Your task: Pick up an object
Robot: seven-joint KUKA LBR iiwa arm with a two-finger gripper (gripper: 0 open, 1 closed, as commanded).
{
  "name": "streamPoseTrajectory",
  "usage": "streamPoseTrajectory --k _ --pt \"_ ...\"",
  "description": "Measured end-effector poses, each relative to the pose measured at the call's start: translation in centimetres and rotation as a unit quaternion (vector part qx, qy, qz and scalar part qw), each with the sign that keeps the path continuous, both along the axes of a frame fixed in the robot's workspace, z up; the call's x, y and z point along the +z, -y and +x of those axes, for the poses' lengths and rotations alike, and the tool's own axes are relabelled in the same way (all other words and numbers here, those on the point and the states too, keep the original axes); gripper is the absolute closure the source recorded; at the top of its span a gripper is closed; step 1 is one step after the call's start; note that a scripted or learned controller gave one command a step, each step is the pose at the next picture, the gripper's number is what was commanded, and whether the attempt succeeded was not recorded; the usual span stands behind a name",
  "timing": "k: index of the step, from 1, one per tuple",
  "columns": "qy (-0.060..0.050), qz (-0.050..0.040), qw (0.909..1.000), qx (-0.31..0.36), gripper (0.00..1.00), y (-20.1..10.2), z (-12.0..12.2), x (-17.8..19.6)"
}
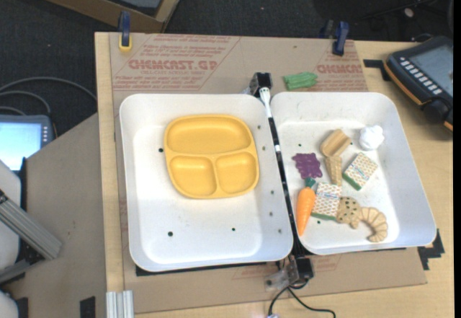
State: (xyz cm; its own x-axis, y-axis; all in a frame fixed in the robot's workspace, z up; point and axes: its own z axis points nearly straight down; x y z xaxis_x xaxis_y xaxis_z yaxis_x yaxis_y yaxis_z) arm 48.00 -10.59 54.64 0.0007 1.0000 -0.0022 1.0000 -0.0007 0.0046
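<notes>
Toys number about eight in the right bin, one yellow plate in the left bin.

One camera here, fixed high above the pale wooden worktop, looking down at a slant from the near edge. It stands well back: both shallow white plastic bins, the left one and the right one, fit whole and side by side, mid-frame. Dark carpeted floor runs along the top, beyond the worktop's far edge.
</notes>
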Motion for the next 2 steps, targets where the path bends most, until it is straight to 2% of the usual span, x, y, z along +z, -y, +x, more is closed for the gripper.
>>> streamPoseTrajectory --k 1,2 --pt "-0.011 0.0024 0.9999 0.002 1.0 -3.3 0.8 -14.4" --pt "-0.008 0.0021 1.0 0.004 1.0 -9.6 -0.2 -22.7"
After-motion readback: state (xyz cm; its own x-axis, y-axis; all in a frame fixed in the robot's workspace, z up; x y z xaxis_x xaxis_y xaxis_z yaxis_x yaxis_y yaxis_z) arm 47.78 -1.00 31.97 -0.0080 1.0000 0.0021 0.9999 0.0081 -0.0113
